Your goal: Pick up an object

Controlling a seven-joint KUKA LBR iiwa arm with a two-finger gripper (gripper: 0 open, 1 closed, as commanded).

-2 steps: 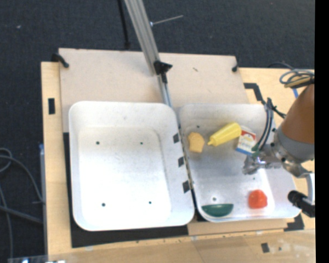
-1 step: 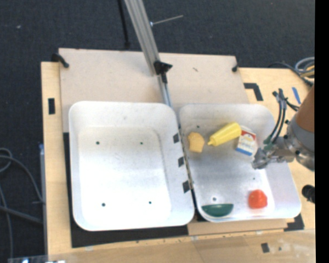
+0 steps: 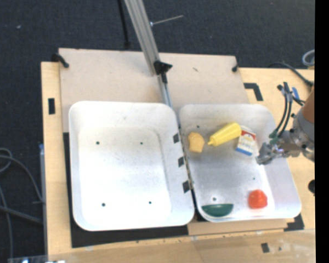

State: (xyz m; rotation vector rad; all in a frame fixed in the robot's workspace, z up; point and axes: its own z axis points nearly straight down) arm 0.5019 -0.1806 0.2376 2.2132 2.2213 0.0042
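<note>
The gripper [image 3: 265,156] is kept low at the right side of the right bin [image 3: 288,193], just beside the small box [image 3: 245,142], likely for grabbing, but whether it is open cannot be told.

Legible text: none found on any item.
Small carton [image 3: 245,142]: printed face in white, red and blue; the print is too small and blurred to read.
Yellow bottle [image 3: 225,134]: no readable label.
White bins [image 3: 77,147]: dark dots only, no characters.
Counter [image 3: 52,147]: black corner marks, no lettering.
Brands, numbers, signs: none can be read.
</note>
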